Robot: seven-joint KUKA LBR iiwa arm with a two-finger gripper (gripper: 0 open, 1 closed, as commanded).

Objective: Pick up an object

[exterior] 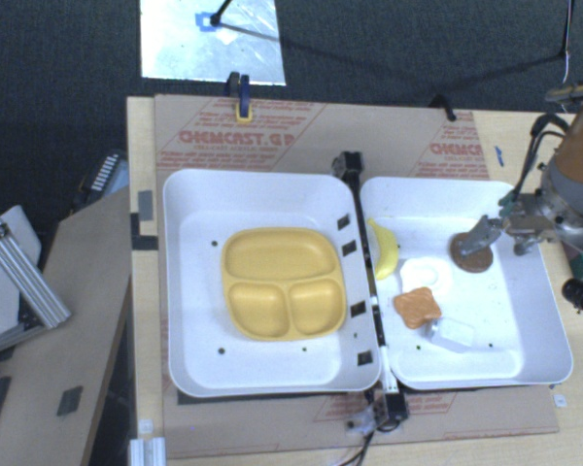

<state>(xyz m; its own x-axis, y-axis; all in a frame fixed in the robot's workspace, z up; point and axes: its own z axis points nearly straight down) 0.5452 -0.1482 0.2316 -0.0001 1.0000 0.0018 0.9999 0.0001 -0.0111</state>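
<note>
The right bin holds several small objects. A yellow banana lies against its left wall. An orange toast-like piece sits near the middle, with a pale clear-white item just in front of it and a white round piece behind it. A brown round object lies toward the back right. My gripper reaches in from the right and its tip is right at the brown object's upper edge. Whether it touches the object is unclear.
The left bin holds a yellow divided plate. A black hinged divider runs between the two bins. The arm's wrist and cables hang over the right bin's right rim. Cardboard lies under both bins.
</note>
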